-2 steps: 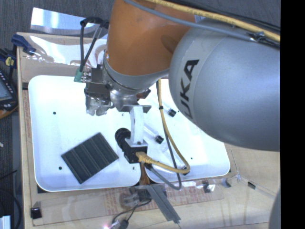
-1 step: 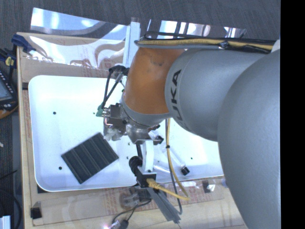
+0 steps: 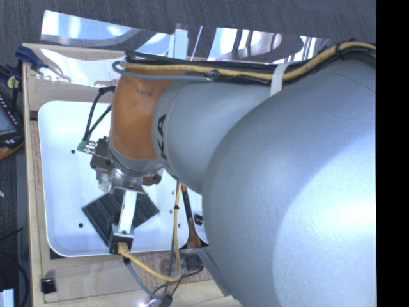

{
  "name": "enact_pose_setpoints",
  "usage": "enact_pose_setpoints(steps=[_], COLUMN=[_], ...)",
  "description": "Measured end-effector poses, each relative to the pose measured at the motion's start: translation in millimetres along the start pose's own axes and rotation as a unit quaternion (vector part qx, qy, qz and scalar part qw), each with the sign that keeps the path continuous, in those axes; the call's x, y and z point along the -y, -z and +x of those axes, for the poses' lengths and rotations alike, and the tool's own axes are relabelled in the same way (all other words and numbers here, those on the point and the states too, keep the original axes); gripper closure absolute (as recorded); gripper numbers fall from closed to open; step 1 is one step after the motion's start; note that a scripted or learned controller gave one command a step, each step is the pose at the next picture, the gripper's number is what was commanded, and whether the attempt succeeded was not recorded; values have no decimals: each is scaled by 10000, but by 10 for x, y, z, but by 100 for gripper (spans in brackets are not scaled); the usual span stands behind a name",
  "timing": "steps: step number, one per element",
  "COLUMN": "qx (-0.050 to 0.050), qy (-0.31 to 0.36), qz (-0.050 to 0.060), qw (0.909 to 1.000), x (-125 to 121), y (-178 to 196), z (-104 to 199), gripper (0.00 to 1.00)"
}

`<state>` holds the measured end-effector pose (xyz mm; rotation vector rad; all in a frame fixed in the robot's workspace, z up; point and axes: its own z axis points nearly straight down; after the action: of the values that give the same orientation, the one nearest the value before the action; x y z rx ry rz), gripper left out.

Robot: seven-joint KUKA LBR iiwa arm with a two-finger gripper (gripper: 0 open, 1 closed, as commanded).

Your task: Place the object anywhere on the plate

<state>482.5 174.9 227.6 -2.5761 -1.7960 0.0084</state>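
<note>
- The gripper (image 3: pixel 123 183) hangs low over the near part of the left-hand bin (image 3: pixel 57 171). The wrist hardware hides its tip, so we cannot tell whether it is open or closed, or whether it has hold of anything.
- Directly under it lies a dark flat piece (image 3: pixel 101 217), a grey diamond on the white bin floor. It is the only sizeable thing we can pick out there. We cannot tell whether it is the thing to be moved or the dish meant to receive it.
- A white bar (image 3: pixel 126 213) runs from the wrist across that dark piece and ends in a small black box (image 3: pixel 120 242), from which a yellow cable (image 3: pixel 174 235) leads off.
- Supposing the dark piece is the one to carry, we judge it thin, stiff and light. It lies flush with the floor, which leaves little to pinch from above.
- We would take it at a free corner or edge — the left-hand corner lies clear of the bar — and expect it to slide on the smooth white floor before it lifts.
- Above the wrist sits the orange band (image 3: pixel 133 117), and behind it the broad grey arm (image 3: pixel 287 184) covers the right of the scene.
</note>
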Motion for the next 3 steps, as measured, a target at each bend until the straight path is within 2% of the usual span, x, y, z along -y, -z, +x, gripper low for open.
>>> enact_pose_setpoints(steps=[1,2,3], qx=[0,14,-12], qy=[-448,-167,-496], qz=[5,14,1], qw=[9990,9999,9988], x=[-124,45,-52], y=[-175,-1299,-183], z=[-536,414,-209], gripper=[100,100,100])
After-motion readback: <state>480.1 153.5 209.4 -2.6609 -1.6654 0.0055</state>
